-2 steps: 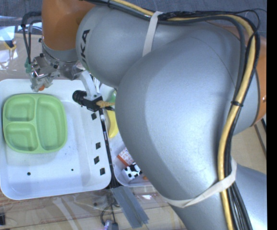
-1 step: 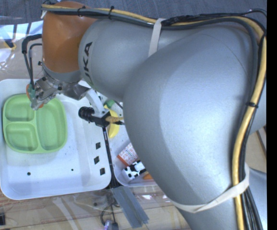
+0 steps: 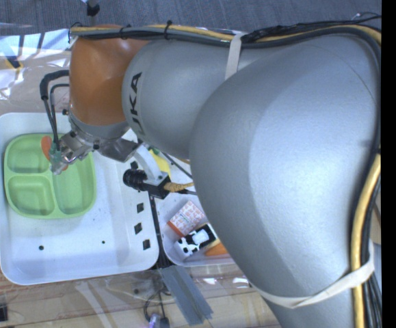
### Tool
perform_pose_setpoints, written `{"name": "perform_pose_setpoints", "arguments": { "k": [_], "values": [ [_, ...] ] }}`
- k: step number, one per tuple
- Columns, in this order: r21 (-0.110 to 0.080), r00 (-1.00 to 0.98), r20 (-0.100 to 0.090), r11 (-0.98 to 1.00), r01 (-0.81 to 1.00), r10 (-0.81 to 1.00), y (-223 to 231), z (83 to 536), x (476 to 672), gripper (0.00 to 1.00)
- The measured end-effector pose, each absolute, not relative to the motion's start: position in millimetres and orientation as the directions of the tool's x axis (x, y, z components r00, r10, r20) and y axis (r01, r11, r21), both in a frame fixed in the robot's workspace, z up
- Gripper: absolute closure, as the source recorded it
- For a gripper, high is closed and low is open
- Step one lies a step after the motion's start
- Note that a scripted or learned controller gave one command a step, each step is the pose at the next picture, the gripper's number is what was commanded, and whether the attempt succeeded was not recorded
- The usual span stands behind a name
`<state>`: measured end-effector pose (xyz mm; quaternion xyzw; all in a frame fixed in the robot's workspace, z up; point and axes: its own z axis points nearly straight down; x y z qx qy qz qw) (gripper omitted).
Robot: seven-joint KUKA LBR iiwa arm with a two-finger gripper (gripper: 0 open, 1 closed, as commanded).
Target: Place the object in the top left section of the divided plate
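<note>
A light green divided plate (image 3: 40, 197) lies in the left white bin (image 3: 61, 258). My gripper (image 3: 59, 157) hangs over the plate's upper right edge, at the right rim of the top left section. A small orange-red object (image 3: 46, 144) shows just left of the gripper, at the edge of that section. The gripper's body hides most of the object, and whether it sits between the fingers is unclear. The big grey arm covers the upper right of the view.
The right bin (image 3: 177, 251) holds a patterned pink and white packet (image 3: 186, 219), a black and white item (image 3: 198, 239), an orange item (image 3: 217, 249) and yellow pieces (image 3: 162, 164). A black part (image 3: 135, 178) juts out over the divider between the bins.
</note>
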<state>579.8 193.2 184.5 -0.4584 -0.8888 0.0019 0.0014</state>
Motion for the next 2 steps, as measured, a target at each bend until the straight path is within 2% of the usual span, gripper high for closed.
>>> {"name": "perform_pose_setpoints", "arguments": {
  "k": [1, 2],
  "values": [
    [-0.001, -0.682, 0.0, 0.682, 0.731, 0.731, 156.3, 204.7, 596.2, 1.0],
    [-0.002, -0.68, 0.0, 0.68, 0.733, 0.733, 187.5, 241.5, 596.2, 1.0]
  ]
}}
